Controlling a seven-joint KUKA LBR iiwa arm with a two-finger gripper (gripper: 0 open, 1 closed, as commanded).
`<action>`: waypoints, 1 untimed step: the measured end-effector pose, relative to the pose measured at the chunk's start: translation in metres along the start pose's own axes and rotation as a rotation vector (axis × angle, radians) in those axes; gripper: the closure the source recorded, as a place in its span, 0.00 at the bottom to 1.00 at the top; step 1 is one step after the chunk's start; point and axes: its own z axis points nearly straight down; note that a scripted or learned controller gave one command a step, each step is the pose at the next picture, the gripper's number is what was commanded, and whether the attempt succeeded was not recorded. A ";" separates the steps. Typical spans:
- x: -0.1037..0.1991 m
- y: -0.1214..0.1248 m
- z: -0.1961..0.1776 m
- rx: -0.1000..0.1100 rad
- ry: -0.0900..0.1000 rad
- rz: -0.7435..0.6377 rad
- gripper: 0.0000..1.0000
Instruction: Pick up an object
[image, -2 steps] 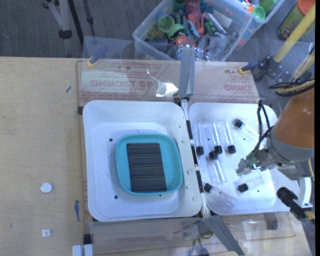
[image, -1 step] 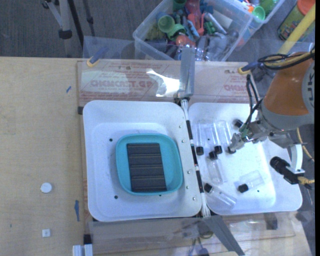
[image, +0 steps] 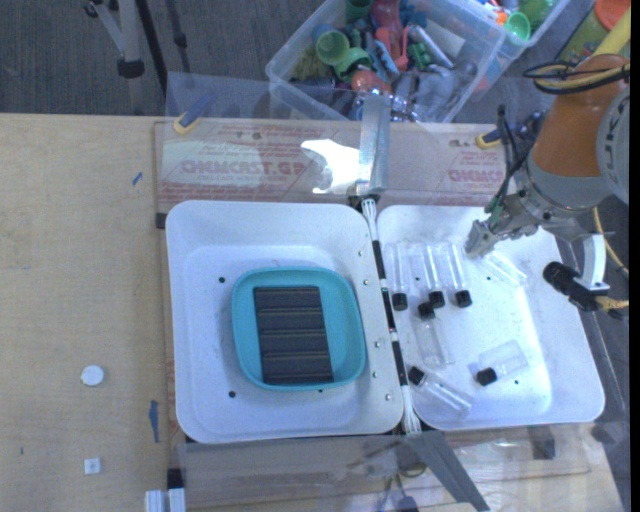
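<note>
You see the claw (image: 480, 240) low at the right bin's (image: 570, 400) far edge, approaching clear vials (image: 430, 268); its opening cannot be told. Next: descend, close.

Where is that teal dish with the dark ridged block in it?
The teal dish sits in the middle of the left white bin, with the dark ridged block lying inside it. The clear vials with black caps lie in the neighbouring right bin.

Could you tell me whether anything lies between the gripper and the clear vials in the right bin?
Nothing visible does. The gripper hangs at the right bin's upper right, and the nearest clear vials with black caps lie just to its left with bare bin floor between.
</note>
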 end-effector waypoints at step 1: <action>-0.077 -0.001 0.043 -0.002 -0.002 -0.053 1.00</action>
